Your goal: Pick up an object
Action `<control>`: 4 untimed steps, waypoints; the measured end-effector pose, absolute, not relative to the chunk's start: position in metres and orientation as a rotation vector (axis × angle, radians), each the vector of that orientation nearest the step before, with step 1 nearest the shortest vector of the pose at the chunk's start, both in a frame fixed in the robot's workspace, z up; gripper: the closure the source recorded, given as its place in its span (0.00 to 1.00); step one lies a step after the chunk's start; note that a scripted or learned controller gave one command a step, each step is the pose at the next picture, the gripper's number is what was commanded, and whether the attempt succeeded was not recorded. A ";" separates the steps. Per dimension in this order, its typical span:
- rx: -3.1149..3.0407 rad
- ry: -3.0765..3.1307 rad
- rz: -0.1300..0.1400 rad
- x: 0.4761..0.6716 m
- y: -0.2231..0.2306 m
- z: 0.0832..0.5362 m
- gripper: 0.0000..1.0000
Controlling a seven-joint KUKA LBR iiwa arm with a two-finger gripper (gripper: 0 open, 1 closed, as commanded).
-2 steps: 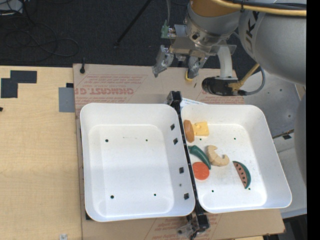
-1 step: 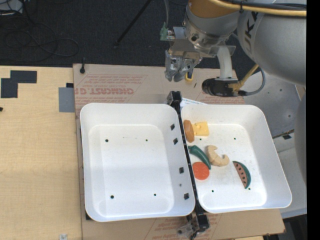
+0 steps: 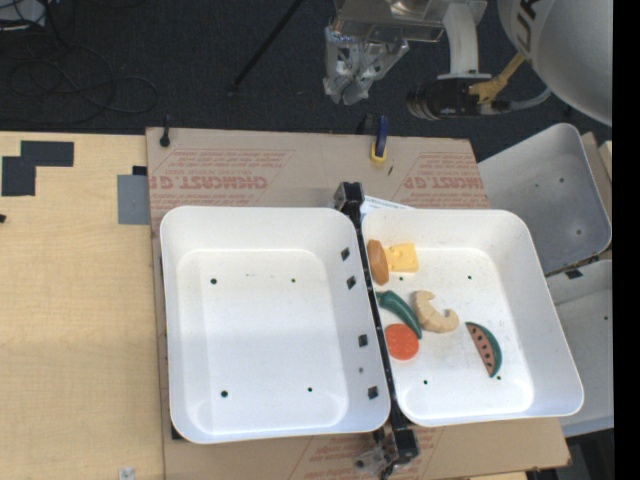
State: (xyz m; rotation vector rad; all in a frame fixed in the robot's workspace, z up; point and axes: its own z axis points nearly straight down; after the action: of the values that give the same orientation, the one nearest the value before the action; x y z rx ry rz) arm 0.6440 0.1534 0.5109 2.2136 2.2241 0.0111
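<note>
The right bin (image 3: pixel 520 248) holds several toy foods near its left wall: a yellow cheese block (image 3: pixel 404 258), a brown bread-like piece (image 3: pixel 378 262), a green pepper (image 3: pixel 400 310), a red tomato (image 3: pixel 403 343), a beige cashew-shaped piece (image 3: pixel 435 313) and a watermelon slice (image 3: pixel 484 348). My gripper (image 3: pixel 352 80) hangs high above the bench's far edge, well behind the bins and away from every object. Nothing shows between its fingers.
The left bin (image 3: pixel 180 268) stands beside the right one, joined by a black divider (image 3: pixel 362 298). Both rest on a cardboard sheet (image 3: pixel 260 173). A blue and yellow clamp (image 3: pixel 380 140) sits at the cardboard's far edge. Cables lie on the dark floor behind.
</note>
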 end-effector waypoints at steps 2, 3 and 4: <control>2.212 2.224 0.019 0.632 0.228 0.390 1.00; 2.218 2.224 0.005 0.616 0.244 0.460 1.00; 2.216 2.225 0.004 0.610 0.243 0.526 1.00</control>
State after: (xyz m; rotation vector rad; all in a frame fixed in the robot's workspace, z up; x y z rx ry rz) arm 0.6101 0.2434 0.5255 2.2164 2.2250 0.0045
